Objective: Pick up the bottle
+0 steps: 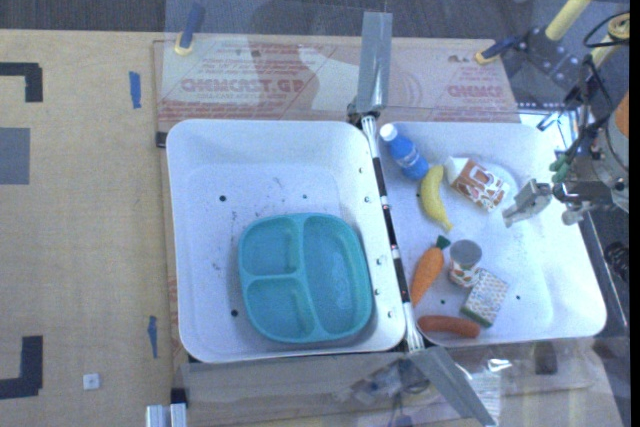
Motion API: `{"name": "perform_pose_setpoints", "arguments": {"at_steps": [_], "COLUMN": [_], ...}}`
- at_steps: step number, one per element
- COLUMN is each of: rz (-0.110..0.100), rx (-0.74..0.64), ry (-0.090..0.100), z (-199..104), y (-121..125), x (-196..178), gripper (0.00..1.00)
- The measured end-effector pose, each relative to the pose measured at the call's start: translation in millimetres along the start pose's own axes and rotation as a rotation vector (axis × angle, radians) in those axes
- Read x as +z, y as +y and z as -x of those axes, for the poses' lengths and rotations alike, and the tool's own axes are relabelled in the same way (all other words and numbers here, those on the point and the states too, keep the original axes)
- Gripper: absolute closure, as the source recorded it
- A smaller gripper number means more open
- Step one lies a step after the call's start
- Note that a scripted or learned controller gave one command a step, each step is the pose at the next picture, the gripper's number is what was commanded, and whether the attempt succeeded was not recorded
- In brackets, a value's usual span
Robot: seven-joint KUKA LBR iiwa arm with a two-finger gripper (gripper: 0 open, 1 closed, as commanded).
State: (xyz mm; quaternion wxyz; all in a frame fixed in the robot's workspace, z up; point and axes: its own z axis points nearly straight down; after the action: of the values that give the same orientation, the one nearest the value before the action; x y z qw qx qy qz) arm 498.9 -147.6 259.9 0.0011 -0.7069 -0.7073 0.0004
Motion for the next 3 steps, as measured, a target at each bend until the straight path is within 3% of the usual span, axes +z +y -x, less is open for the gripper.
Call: {"name": "perform_pose_setpoints", "arguments": {"at_steps": [1, 2, 3], "rz": [0.0, 0.011, 0.011], "rx": [0.002, -0.088, 0.17], "ry": [0.0, -0.001, -0.001], "z": [-52.0, -36.1, -51.9], "y": [42.6, -1.3, -16.5], "x": [151.3, 171.9, 171.9], "gripper": [0.0, 0.0, 0.0]}}
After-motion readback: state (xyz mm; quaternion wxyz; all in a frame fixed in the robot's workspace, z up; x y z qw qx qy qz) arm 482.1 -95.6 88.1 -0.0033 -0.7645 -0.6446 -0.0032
